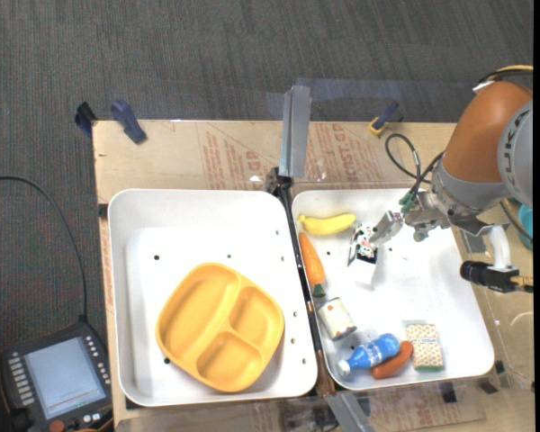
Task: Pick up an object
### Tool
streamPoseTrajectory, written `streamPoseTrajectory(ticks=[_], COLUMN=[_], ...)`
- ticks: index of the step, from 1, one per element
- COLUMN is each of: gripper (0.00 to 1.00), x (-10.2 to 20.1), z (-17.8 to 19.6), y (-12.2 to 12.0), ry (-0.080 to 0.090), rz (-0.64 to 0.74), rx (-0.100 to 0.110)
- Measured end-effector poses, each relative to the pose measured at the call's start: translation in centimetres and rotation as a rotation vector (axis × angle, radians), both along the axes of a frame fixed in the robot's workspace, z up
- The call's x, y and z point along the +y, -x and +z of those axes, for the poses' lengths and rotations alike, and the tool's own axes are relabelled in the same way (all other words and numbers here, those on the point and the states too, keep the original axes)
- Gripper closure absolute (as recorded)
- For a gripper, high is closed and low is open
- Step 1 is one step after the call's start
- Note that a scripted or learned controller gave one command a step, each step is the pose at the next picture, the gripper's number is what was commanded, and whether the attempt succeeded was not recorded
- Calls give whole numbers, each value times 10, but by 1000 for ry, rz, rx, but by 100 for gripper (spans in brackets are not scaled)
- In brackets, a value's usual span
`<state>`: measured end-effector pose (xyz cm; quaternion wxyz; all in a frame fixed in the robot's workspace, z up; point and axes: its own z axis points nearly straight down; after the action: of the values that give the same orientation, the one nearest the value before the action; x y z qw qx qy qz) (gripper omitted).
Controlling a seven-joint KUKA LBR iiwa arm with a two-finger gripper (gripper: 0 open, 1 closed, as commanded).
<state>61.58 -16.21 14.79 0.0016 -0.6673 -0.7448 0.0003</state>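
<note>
In the right bin (459,277) my gripper (365,245) hangs low over the upper middle, just right of a yellow banana (327,224) and an orange carrot (311,259). A small white piece (364,274) lies directly under it; whether it touches the gripper is unclear. Nearer the front lie a small can (336,318), a blue bottle (369,353), a red sausage-shaped item (393,361) and a patterned sponge-like block (424,345).
The left bin (135,232) holds a yellow divided plate (220,326). A grey metal post (295,138) stands behind the wall between the bins. A teach pendant (58,381) and its cable lie on the floor at the left.
</note>
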Motion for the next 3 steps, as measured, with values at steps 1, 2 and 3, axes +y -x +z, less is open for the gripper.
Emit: streamPoseTrajectory(ticks=[1,2,3], gripper=[0,0,100], x=[11,22,22], z=[-37,-60,-50], y=[-16,-19,-19], ry=[3,1,0], rz=[72,155,153], rx=[-23,-3,-4])
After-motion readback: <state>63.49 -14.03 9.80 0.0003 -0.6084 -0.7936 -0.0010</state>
